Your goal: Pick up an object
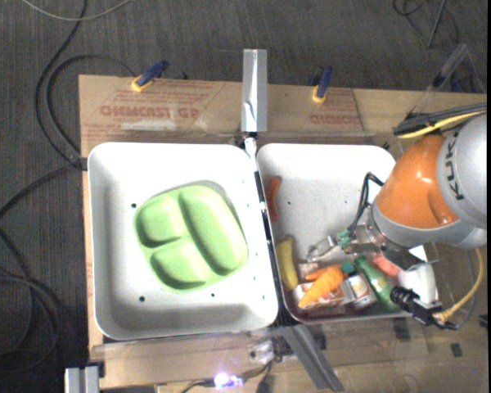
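My gripper (334, 252) is low in the right bin (327, 174), over a pile of small objects at the bin's near side. An orange carrot-like toy (321, 283) lies just below it. A yellow banana-like piece (287, 264) sits to the left of the pile, and a green item (376, 281) to its right. A thin orange piece (273, 196) lies along the bin's left wall. The arm's orange band (417, 191) and grey wrist cover the bin's right part.
The left bin (114, 301) holds a green divided plate (191, 236). A metal bar (254, 88) stands behind the two bins, with blue and yellow clamps (147, 75) on the cardboard backing. Cables run across the floor at left.
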Action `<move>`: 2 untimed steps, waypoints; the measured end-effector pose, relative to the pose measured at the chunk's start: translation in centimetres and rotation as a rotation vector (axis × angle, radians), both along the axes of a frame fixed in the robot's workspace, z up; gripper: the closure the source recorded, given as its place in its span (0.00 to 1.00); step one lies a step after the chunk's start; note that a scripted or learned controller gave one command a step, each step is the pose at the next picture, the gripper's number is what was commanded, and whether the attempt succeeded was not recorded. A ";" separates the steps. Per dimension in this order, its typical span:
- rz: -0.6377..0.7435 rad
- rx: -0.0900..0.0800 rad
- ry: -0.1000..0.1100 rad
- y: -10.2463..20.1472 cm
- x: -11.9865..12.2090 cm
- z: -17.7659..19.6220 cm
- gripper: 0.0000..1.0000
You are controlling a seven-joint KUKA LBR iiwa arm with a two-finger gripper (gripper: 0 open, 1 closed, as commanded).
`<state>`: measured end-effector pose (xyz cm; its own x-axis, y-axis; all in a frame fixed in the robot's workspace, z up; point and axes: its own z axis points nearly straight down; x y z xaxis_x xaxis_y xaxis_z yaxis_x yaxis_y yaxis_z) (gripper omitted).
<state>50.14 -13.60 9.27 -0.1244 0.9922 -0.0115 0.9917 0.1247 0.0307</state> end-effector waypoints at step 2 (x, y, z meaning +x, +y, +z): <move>0.043 0.002 0.016 -2.0 -0.9 -0.2 0.00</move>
<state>49.27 -15.56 9.08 -0.1671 0.9859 -0.0067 0.9858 0.1672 0.0151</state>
